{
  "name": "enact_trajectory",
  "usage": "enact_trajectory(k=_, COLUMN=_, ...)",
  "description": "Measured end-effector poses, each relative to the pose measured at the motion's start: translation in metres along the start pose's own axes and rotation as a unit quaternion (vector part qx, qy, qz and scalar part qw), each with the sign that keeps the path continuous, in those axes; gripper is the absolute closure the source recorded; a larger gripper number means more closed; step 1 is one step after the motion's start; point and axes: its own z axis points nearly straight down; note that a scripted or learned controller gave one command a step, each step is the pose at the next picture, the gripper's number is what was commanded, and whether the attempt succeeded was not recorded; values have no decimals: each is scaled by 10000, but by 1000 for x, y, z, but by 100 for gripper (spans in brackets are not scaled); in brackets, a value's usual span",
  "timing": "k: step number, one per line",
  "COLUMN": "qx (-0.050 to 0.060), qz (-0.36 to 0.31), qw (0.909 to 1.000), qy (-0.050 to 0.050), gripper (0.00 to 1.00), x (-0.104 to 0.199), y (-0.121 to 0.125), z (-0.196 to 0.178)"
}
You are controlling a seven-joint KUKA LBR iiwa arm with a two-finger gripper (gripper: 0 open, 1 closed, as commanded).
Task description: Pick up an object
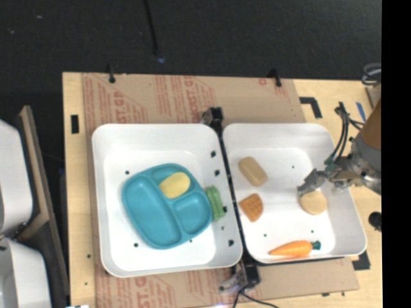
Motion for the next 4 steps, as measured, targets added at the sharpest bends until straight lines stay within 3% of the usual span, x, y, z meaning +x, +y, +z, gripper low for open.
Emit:
enact_trajectory(k=1, qx=-36, qz=-6, qw=10000, qy=-8, gripper=0, x=0, y=2, z=-4)
enact_trajectory(k=3, qx=-33, qz=-5, qw=10000, qy=-11, gripper=0, x=2, y=-8, z=99)
enact_trajectory(k=4, qx=-49, qz=2, qw=10000, qy=-15, gripper=100, x=1, y=-7, z=87)
